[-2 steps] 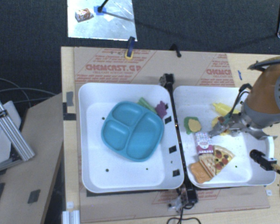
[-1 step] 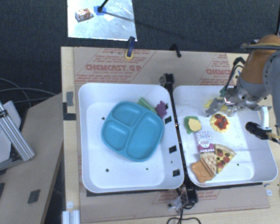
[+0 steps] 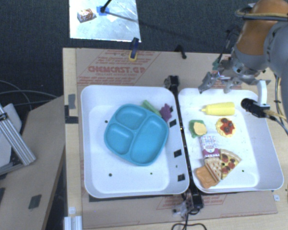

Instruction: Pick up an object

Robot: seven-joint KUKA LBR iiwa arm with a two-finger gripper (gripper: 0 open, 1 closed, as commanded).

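The right bin [image 3: 264,166] holds several toy foods. A yellow corn-like piece [image 3: 220,109] lies at the far side, with a green and yellow piece [image 3: 198,127] and a round red-topped tart [image 3: 225,126] just in front of it. Nearer the front lie a pink and white carton [image 3: 209,145], a pizza slice [image 3: 226,162] and a brown toast piece [image 3: 206,177]. My gripper [image 3: 216,84] hangs over the far rim of this bin, behind the yellow piece, open with nothing between its fingers.
The left bin [image 3: 96,176] carries a blue divided plate [image 3: 137,134], with a green piece [image 3: 151,108] and a purple piece [image 3: 166,111] at its far right edge. A black cylinder [image 3: 252,107] juts over the right bin's far right side.
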